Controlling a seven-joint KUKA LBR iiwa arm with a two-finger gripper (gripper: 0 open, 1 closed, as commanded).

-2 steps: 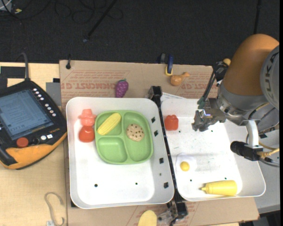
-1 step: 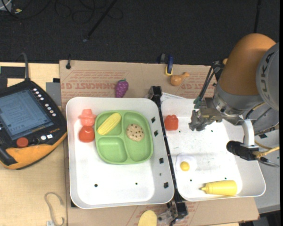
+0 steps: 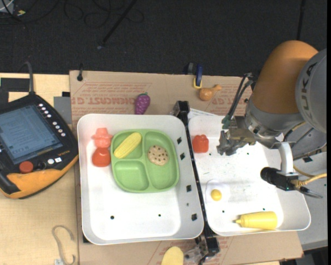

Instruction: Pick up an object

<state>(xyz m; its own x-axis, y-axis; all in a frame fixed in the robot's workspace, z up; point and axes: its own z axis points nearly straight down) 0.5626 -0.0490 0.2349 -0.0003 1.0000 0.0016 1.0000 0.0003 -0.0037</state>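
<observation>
The gripper is positioned low over the right bin, just beside the red block, presumably lined up for a grasp. The claw's state cannot be told; nothing is seen held. A yellow bottle and small yellow piece lie nearer the front.
</observation>
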